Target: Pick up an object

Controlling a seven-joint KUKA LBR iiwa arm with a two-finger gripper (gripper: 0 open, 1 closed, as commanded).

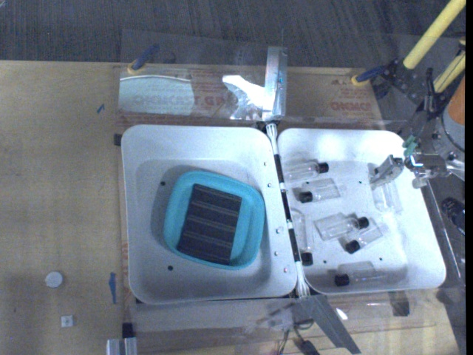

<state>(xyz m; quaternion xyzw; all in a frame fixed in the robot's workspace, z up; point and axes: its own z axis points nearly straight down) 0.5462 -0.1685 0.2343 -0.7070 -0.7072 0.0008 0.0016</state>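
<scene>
Reaching in from the right edge of the frame, the gripper [387, 170] hangs over the upper right part of the right bin [421, 272]; whether its jaws are open or closed cannot be told, since the metal parts there are small and blurred. Nothing can be seen between them.

Just below the gripper, toward the bin's right wall, lies a clear vial [386, 197], close to the jaws but not visibly inside them. Other clear vials with black caps are scattered through the same bin: one at the upper left [307, 170], one under it [319, 193], a pair near the middle [347, 228], and one along the lower edge [363, 276]. All of these sit to the left of and below the gripper, apart from it.

Left of centre, the left bin [140, 198] holds a turquoise tray [171, 205] with a dark ribbed block [213, 224] lying in it, well apart from the gripper. A strip of clear plastic sheet [244, 95] lies across the top of the frame above both bins.
</scene>
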